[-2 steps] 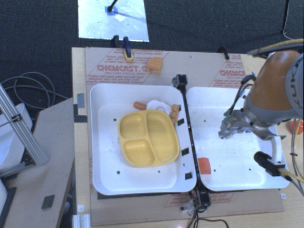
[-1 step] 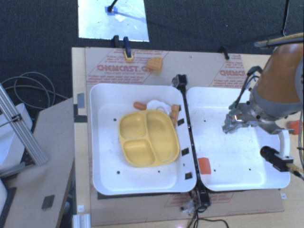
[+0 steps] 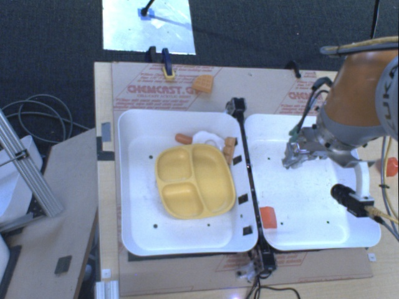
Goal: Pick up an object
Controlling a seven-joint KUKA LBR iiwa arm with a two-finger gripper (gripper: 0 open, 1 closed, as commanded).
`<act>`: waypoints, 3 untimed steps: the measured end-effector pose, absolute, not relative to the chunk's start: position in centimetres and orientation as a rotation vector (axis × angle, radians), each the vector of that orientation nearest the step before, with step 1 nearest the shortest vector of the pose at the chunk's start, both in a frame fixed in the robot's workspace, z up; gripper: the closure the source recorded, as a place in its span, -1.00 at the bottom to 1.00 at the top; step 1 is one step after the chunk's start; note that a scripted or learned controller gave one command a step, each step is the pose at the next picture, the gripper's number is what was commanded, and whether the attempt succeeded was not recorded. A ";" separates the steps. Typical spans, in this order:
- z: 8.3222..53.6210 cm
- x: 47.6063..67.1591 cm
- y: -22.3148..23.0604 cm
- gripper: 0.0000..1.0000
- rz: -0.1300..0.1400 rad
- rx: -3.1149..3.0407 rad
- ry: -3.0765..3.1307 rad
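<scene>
Claw (image 3: pixel 294 157) over right bin (image 3: pixel 312 238), finger spread indiscernible; orange block (image 3: pixel 268 217) near bin's front-left corner. Risk: closing on nothing.

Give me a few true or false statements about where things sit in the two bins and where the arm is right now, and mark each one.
1. The yellow divided plate lies in the left bin. True.
2. The orange block sits in the middle of the left bin. False: it lies in the right bin, near its left wall.
3. The tool hangs over the right bin. True.
4. The yellow divided plate has a single compartment. False: it has three.
5. A waffle-like piece lies on the board behind the bins, outside both. True.
</scene>
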State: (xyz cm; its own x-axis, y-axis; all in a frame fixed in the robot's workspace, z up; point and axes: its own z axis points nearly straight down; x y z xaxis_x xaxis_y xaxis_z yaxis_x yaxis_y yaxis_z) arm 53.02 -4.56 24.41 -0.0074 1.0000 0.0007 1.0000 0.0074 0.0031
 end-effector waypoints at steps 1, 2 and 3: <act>26.8 53.0 -2.9 1.00 0.006 2.212 2.228; 35.7 48.6 -2.7 1.00 0.012 2.210 2.224; 54.4 48.7 1.9 1.00 0.028 2.202 2.222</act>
State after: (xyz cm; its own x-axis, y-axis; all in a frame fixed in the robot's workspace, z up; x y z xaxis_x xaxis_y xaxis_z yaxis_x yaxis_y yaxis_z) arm 48.70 1.93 54.44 -0.0089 1.0000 0.0029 0.9997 0.0089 0.0222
